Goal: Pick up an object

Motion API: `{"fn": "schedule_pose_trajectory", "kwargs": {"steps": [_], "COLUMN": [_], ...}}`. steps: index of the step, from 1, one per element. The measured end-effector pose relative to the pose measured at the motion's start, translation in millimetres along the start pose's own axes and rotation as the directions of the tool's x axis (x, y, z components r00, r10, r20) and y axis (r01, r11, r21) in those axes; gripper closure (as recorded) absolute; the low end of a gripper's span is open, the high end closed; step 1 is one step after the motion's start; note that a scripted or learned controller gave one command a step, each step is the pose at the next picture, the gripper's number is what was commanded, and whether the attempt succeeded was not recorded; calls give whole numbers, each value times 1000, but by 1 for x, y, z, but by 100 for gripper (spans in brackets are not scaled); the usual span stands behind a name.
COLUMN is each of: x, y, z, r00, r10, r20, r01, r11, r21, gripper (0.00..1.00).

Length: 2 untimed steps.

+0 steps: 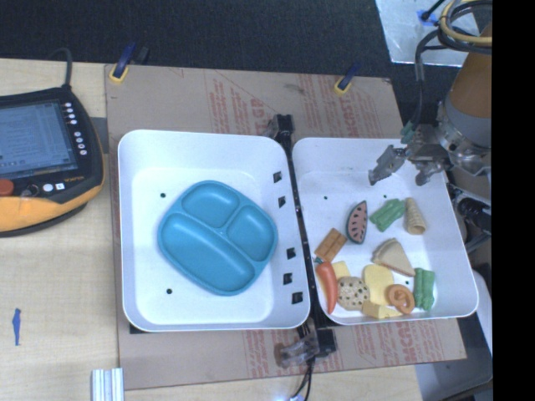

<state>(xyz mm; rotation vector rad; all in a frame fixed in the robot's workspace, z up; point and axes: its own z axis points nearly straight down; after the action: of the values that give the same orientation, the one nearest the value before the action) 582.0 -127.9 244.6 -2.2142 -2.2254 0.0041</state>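
Note:
My gripper point(405, 170) hangs over the upper right part of the right bin point(334, 150), its two fingers spread open with nothing between them. Just below it lie a green toy vegetable point(386, 215) and a tan cone point(415, 215). A watermelon slice point(358, 221) sits to their left. Lower down in this bin are a brown bar point(331, 244), a red chili point(328, 284), a cookie point(352, 292), yellow cheese pieces point(378, 279), a sandwich wedge point(393, 256), an orange pretzel point(399, 298) and a green pickle point(425, 289).
The left bin point(127, 224) holds a blue divided plate point(219, 236). A teach pendant point(42, 153) lies on the bench at the far left. Black clips point(284, 126) join the bins along their shared edge. Cables point(456, 15) hang at the top right.

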Motion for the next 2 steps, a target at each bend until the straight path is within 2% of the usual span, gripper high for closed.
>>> {"fn": "schedule_pose_trajectory", "kwargs": {"steps": [1, 2], "x": [13, 10], "y": [-7, -6], "z": [158, 141], "r00": [1000, 1000], "r10": [-3, 1], "r20": [2, 3], "r01": [3, -1], "r11": [1000, 1000], "r21": [-1, -3], "gripper": [0, 100]}}
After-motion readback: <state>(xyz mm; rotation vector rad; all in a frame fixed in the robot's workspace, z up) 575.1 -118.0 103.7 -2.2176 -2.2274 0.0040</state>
